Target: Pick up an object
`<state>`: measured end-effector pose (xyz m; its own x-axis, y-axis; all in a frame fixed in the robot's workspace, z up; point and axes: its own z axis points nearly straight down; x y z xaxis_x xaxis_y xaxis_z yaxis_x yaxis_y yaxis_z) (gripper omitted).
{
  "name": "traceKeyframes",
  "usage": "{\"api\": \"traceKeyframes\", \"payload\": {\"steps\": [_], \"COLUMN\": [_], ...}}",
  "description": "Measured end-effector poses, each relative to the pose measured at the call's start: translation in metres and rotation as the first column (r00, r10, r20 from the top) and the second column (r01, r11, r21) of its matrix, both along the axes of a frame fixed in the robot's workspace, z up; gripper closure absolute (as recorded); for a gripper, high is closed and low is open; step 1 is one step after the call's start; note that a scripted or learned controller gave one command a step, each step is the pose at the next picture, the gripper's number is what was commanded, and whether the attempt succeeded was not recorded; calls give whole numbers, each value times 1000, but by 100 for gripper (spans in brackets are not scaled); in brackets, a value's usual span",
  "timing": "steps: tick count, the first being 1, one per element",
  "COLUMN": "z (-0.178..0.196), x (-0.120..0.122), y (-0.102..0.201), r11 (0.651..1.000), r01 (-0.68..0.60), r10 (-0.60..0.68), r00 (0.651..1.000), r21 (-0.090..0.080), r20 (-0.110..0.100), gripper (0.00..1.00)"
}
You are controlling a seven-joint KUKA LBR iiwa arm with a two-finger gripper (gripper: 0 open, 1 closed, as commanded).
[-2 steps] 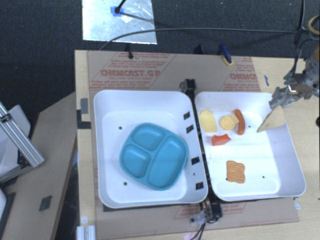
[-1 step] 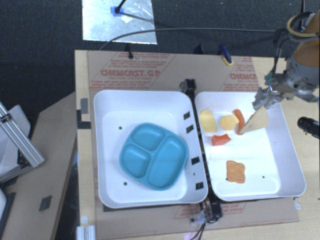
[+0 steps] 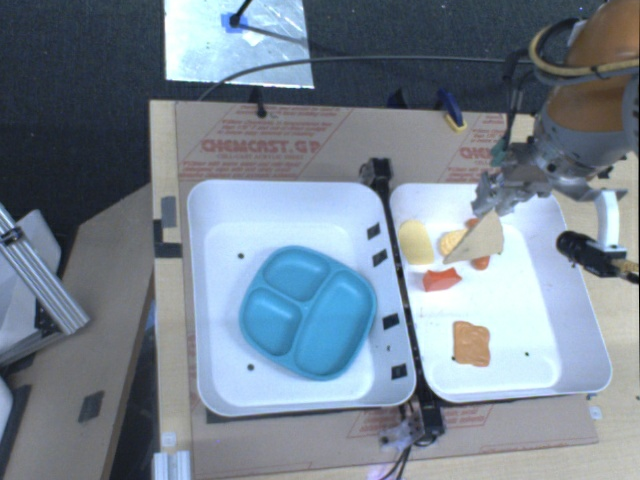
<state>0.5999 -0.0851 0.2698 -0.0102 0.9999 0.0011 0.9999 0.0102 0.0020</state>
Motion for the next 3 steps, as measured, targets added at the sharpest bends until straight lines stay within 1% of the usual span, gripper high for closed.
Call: {"api": "traceKeyframes", "payload": {"steps": [1, 3], "z": [-16, -45], "x": [-5, -5], "y": [58, 157], "r11": [1000, 1000], "r01": [0, 0], "r10": [0, 0], "r00": [1000, 1000], "r21": [1, 1], "r20": [-1, -2], "gripper": [100, 100]}}
